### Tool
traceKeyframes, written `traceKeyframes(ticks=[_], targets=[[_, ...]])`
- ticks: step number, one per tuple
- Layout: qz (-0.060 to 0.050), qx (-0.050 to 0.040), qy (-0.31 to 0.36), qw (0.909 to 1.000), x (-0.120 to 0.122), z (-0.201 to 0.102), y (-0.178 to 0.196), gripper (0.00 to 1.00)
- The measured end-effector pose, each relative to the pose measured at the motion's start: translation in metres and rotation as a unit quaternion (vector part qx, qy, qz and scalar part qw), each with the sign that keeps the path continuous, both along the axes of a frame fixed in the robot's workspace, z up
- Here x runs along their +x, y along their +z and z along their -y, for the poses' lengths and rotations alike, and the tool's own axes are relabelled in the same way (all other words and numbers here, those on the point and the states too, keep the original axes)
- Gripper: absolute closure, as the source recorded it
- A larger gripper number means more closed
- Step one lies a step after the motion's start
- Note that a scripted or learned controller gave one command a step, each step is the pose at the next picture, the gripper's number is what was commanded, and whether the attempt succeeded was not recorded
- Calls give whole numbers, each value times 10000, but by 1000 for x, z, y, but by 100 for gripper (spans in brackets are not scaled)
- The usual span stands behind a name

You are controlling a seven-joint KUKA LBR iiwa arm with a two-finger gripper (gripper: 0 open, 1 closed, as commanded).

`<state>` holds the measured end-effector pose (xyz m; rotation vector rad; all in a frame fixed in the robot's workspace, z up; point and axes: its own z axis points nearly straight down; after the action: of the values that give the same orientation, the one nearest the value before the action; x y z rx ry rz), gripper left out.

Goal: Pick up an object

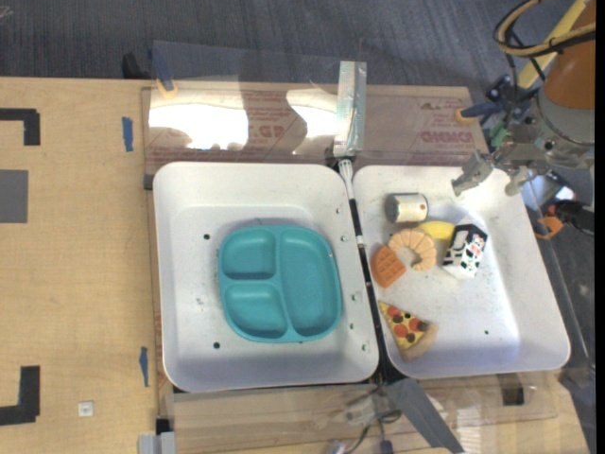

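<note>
The right bin (529,329) holds several small toys. A silver can (408,207) lies on its side near the back. Below it sit a yellow piece (438,230), a shrimp-like orange toy (415,249), an orange waffle-like piece (387,267) and a black-and-white cow figure (465,251). A pizza slice (408,329) rests near the front left corner. My gripper (492,180) hangs over the bin's back right corner, up and to the right of the can. Its fingers are open with nothing between them.
The left bin (180,206) carries a teal divided plate (281,283). A clear upright panel (348,107) stands behind the seam between the bins. Yellow and black cables (529,17) loop above the arm at the top right.
</note>
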<state>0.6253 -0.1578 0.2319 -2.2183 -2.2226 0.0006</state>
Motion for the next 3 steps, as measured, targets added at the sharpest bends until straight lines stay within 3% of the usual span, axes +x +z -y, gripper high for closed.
traceKeyframes(ticks=[1, 2, 3], targets=[[4, -7, -699, 9976, 5, -6, -142, 0], [20, -4, -656, 9978, -46, -11, -145, 0], [30, -6, -476, 9989, -71, -26, -144, 0]])
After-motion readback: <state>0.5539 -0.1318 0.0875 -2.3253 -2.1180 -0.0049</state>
